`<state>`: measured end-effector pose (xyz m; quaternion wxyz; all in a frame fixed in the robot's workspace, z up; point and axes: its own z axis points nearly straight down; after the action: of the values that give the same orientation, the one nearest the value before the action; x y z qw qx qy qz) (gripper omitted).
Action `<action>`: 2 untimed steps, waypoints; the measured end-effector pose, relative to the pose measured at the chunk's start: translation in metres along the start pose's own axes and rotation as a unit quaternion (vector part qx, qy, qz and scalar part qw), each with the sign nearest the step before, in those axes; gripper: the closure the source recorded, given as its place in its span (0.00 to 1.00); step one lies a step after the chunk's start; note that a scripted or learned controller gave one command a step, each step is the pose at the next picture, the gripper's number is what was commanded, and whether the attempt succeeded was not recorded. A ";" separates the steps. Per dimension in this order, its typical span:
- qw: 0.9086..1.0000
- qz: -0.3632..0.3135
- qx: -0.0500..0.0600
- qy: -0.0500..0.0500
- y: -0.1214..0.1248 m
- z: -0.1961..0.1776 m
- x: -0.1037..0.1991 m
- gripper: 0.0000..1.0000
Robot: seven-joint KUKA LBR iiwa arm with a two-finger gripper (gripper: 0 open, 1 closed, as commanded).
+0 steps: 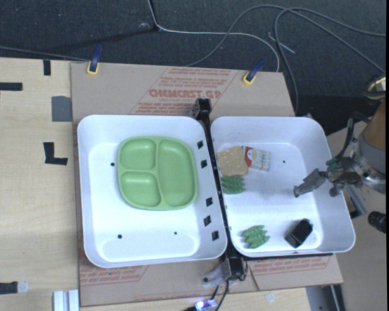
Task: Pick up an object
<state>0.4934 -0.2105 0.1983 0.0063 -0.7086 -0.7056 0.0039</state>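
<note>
Two white bins side by side on the counter (26, 173). Left bin (94, 238), centre-left of frame: one green divided plate (158, 172), three compartments. Right bin (311, 135), centre-right: four items. One tan sponge-like piece (232, 161) against the left wall with a small packet (259, 159) touching its right side; one green leafy item (233, 184) just below it; one more green leafy item (255, 236) near the bottom edge; one black block (299, 232) at lower right. Hand (318, 181) sits over the bin's right side, fingers spread wide, holding nothing. Black block lies below and slightly left of the hand, apart from it.
</note>
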 end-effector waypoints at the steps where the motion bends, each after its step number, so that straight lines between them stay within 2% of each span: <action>1: 1.000 -0.002 -0.006 -0.002 0.003 -0.007 0.000 0.00; 2: 1.000 -0.002 -0.006 -0.002 0.013 0.049 -0.003 0.00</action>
<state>0.5052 -0.2139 0.1494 0.0009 -0.7069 -0.7073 0.0010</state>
